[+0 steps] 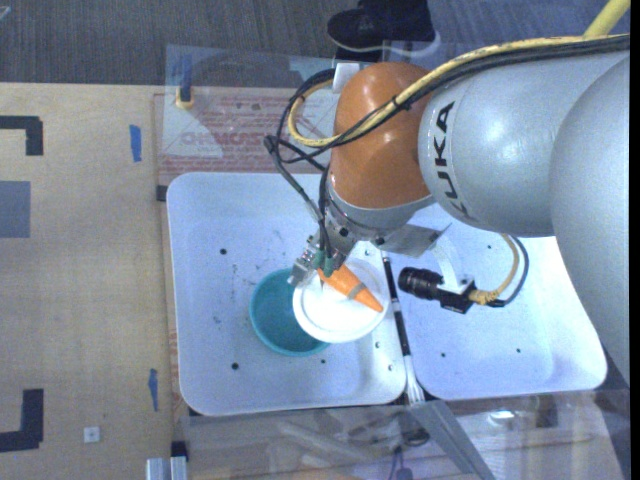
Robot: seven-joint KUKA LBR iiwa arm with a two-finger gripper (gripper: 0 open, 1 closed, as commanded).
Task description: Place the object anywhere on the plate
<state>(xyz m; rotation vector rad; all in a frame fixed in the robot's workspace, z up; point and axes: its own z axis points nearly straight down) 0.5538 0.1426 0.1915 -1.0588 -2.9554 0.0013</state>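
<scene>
Carrot (350, 286), likely light, rigid and slick-skinned, lies on the white plate (325, 320) just below-right of my pincer (318, 264), whose grip state I cannot tell; its thick end looks best to take.

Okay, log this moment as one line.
tool over left bin | toy carrot lying on white plate | plate overlapping teal bowl
</scene>
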